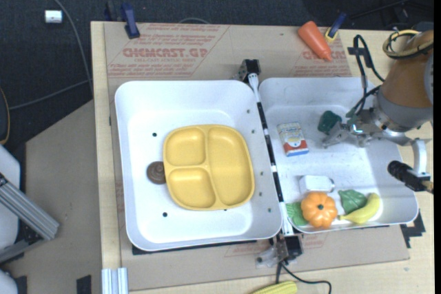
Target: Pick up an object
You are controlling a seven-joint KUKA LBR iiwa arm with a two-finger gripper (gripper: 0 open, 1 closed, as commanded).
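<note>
My gripper (339,131) reaches in from the right over the upper part of the right bin (386,89), below the grey arm with its orange band (408,82). A small dark green object (329,122) lies right at the gripper's tip, and whether they touch is unclear. A white, red and blue box (293,138) lies just left of it. Along the bin's front edge sit a small white block (317,182), an orange pumpkin (319,209), a green leafy piece (353,200) and a yellow banana (366,210).
The left bin (138,169) holds a yellow divided plate (207,166) with a brown round thing (156,172) tucked at its left edge. An orange carrot-like item (315,40) lies on the bench behind the right bin. Cables hang beside the arm.
</note>
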